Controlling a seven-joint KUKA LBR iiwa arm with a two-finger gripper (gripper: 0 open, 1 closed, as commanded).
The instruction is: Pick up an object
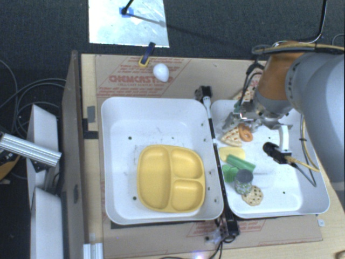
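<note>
My gripper (241, 121) hangs low over the far left part of the right bin (307, 190), with the grey arm and its orange band reaching in from the right. Directly below it lie a toy pizza slice (232, 139) and a small orange piece (246, 135); whether the gripper touches either is unclear. Closer to the front are a yellow piece (230, 154), a green block (237, 163), a green cylinder (229, 172), a grey can (243, 178) and a speckled cookie (252, 195).
The left bin (121, 123) holds a yellow divided plate (171, 178). A white ball (160, 72) and a small blue and yellow tool (146, 55) lie on the cardboard behind the bins. The bins meet at a ridge (214, 144).
</note>
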